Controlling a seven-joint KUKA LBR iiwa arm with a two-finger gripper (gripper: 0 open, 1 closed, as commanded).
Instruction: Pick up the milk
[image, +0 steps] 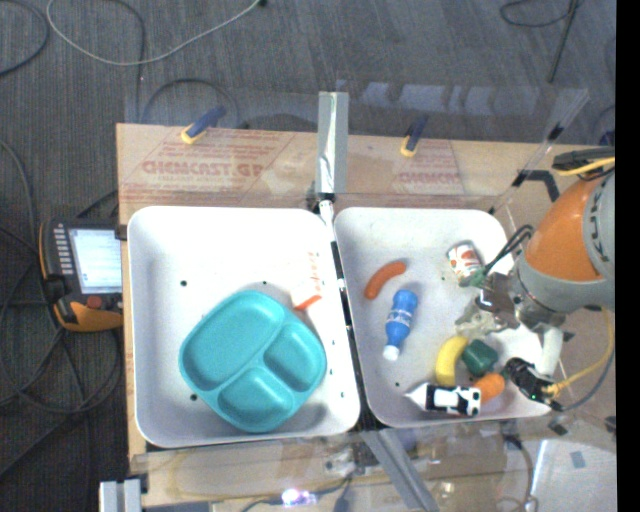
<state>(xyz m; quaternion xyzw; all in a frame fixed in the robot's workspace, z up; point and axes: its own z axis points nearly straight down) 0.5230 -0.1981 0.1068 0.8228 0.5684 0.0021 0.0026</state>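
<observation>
The milk (452, 398) is a small black-and-white carton lying on its side near the front edge of the right bin (420, 225). My gripper (480, 318) hangs over the right side of that bin, above and slightly behind a green object (480, 356) and a yellow banana (450, 357). It is apart from the milk, which lies further to the front. The grey arm with its orange band (562, 245) reaches in from the right.
The right bin also holds an orange sausage (385, 278), a blue bottle (399, 321), a small can (463, 262) and an orange carrot (490, 385) beside the milk. A teal divided plate (253, 360) lies in the left bin (200, 240).
</observation>
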